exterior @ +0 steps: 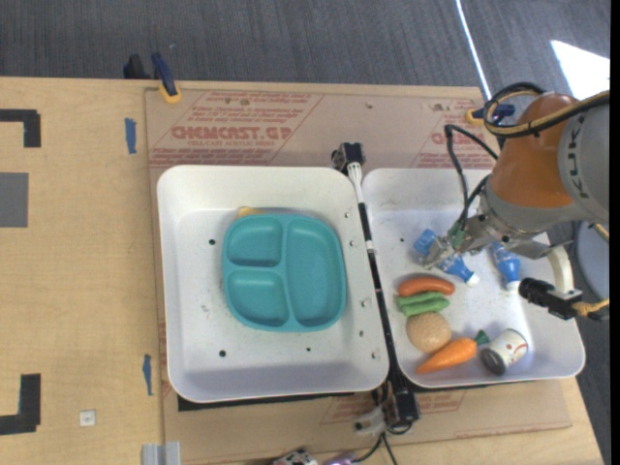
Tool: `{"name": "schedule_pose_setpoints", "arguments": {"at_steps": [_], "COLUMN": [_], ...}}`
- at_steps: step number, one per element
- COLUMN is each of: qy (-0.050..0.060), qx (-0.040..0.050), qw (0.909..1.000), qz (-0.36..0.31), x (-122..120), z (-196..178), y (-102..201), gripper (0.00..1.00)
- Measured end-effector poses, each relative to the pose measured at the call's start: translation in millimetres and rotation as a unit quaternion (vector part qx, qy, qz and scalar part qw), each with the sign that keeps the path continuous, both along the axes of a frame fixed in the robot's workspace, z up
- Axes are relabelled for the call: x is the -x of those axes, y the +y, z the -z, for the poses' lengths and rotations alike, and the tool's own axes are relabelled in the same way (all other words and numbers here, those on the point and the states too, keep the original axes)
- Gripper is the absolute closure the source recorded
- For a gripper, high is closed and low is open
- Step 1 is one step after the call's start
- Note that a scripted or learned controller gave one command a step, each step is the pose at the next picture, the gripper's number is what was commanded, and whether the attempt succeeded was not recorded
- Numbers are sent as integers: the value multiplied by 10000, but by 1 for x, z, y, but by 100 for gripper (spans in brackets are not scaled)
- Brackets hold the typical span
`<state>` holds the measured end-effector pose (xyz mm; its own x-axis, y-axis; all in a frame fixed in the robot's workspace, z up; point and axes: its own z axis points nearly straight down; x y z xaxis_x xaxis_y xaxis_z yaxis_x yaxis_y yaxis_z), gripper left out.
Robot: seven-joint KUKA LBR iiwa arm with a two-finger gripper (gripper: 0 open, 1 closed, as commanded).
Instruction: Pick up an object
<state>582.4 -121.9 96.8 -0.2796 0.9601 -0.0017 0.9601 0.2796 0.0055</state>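
Your arm (542,158) enters from the right, its orange band above the right bin (572,361), and bends down toward that bin's upper middle. The gripper (448,250) sits low over the bin floor, pointing left; whether it is apart or together you cannot tell, since blue pieces and cabling crowd the tip. A blue item (426,245) lies just at the tip, but nothing shows it clamped. A second blue item (510,269) lies to the right, below the wrist.

Below the gripper you find the toy food in a loose column: an orange sausage (426,285), a green pod (422,304) touching it from below, a tan ball (427,331), then a carrot (449,355) slanting toward a small can (504,349) on its side near the bin's lower right.

The left bin (184,260) bears a teal divided plate (285,270), lying flat near its middle, well apart from the gripper.
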Motion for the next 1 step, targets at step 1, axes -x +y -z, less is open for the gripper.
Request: {"name": "schedule_pose_setpoints", "arguments": {"at_steps": [1], "qy": [19], "qx": [-5], "qw": [9934], "qz": [1144], "x": [12], "z": [-124], "y": [43], "gripper": [100]}}
